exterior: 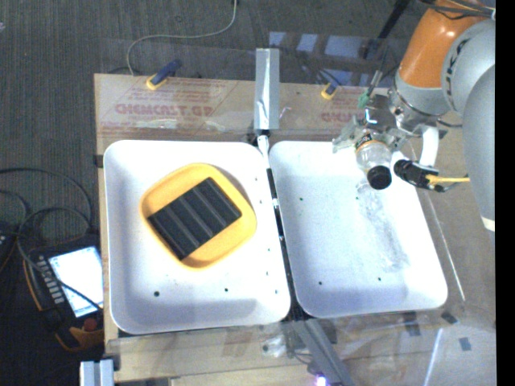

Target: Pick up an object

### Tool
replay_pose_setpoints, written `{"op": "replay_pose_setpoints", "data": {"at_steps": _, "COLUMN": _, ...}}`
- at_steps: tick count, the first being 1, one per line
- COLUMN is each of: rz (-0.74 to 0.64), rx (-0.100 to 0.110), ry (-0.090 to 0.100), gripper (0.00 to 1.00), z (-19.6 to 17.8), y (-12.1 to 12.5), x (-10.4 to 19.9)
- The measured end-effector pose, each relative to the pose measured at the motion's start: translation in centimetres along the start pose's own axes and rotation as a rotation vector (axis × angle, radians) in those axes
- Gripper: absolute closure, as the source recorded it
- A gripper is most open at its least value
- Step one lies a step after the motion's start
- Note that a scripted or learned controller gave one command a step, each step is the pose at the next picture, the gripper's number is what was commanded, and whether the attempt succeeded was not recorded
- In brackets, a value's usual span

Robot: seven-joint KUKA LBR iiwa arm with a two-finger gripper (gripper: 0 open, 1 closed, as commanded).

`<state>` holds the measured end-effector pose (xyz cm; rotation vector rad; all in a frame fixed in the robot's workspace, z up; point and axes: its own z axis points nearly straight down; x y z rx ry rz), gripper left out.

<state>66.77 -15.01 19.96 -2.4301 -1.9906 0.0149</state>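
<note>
A yellow, rounded block with a black ribbed top (199,214) lies flat in the middle of the left white bin (129,296). My gripper (376,166) hangs over the far edge of the right white bin (362,288), well to the right of the yellow block and apart from it. The grey arm with its orange band (434,39) comes in from the upper right.
A metal divider post (266,95) stands at the back between the two bins. Yellow clamps (161,74) sit on the brown board behind them. A tablet and cables (68,276) lie on the floor to the left.
</note>
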Motion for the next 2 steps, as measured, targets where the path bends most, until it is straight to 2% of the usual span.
{"op": "replay_pose_setpoints", "data": {"at_steps": 1, "rz": 0.000, "rx": 0.002, "ry": -0.001, "gripper": 1.00, "z": -0.8, "y": 0.0, "x": 0.0}}
{"op": "replay_pose_setpoints", "data": {"at_steps": 2, "rz": -0.165, "rx": -0.006, "ry": 0.002, "gripper": 1.00, "z": -4.9, "y": -0.2, "x": -2.0}}
